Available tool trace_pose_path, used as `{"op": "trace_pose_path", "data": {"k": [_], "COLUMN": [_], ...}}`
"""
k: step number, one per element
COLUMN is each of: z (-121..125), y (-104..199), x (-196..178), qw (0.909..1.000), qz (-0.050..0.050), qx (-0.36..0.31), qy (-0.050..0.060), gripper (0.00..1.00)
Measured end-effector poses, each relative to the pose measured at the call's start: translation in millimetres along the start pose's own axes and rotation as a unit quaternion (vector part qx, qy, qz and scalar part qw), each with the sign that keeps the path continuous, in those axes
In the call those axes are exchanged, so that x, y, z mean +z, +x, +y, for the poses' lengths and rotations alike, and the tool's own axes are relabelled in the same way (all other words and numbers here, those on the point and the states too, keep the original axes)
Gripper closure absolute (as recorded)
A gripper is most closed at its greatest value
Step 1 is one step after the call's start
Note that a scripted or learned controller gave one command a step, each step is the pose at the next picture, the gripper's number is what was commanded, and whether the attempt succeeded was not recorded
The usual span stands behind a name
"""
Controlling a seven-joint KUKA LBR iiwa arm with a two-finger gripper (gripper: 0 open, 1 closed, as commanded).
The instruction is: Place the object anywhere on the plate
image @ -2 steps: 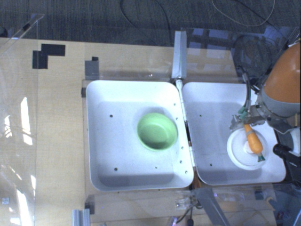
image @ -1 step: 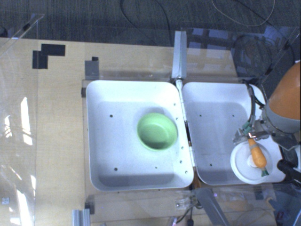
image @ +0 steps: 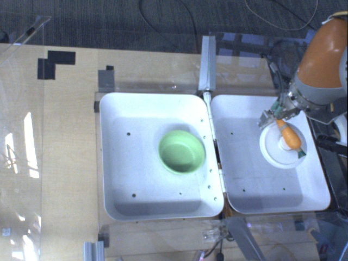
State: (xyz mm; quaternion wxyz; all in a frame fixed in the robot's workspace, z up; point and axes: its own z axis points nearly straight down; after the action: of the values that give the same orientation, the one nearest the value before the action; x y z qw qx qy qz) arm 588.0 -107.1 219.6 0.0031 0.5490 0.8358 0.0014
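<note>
Orange carrot (image: 290, 135) (green tip, perhaps leaf), white plate (image: 270, 150), green bowl (image: 182, 151).

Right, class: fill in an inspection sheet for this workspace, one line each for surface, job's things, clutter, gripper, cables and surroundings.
Surface: wooden bench bearing two white bins, left bin and right bin.
Job's things: carrot lying on the white plate in the right bin.
Clutter: green bowl in the left bin.
Gripper: gripper at the carrot's upper end, above the plate's rim.
Cables: black cable looping on the floor beyond the bench.
Surroundings: dark carpet; black tape marks on the bench.
</note>
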Motion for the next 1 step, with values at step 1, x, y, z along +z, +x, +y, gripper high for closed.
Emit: {"op": "trace_pose_path", "data": {"k": [1], "z": [69.7], "y": [-22.7], "x": [16.0], "qw": [0.9995], "qz": [0.000], "qx": [0.032], "qy": [0.000], "gripper": [1.00]}}
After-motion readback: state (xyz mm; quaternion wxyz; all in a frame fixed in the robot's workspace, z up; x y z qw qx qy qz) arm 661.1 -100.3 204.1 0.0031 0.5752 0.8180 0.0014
